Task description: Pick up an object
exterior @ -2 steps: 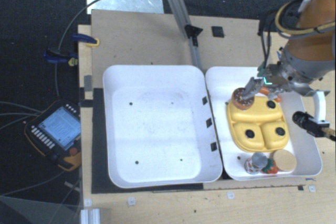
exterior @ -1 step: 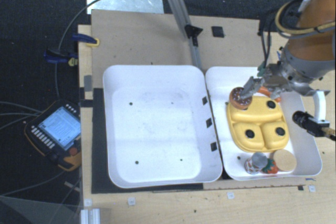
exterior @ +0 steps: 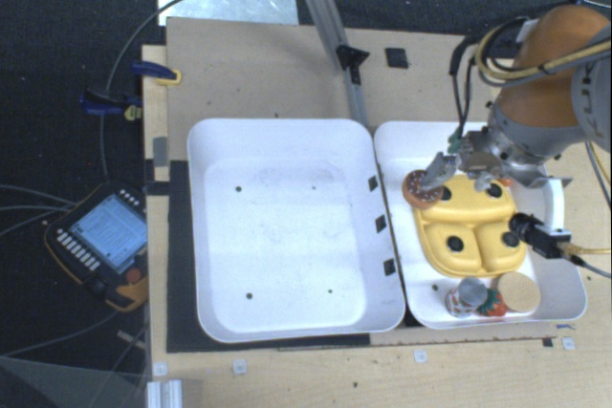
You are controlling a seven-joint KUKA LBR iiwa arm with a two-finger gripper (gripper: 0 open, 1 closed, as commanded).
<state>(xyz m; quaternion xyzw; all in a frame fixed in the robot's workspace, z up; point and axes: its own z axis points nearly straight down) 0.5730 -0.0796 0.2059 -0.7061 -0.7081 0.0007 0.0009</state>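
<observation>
On the worktop [exterior: 287,62], the right bin [exterior: 574,296] holds everything. My end effector [exterior: 449,169] hangs over the yellow tray [exterior: 473,229], beside a brown ring [exterior: 419,189]; its state I cannot tell. The crowded things may slip, or I may catch the tray's edge.

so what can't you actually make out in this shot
- Gripper, camera view: fingers too small and blurred against the brown ring to read.
- Yellow moulded piece: its top edge is hidden under the arm.
- Small items at the right bin's front: too blurred to identify.
</observation>
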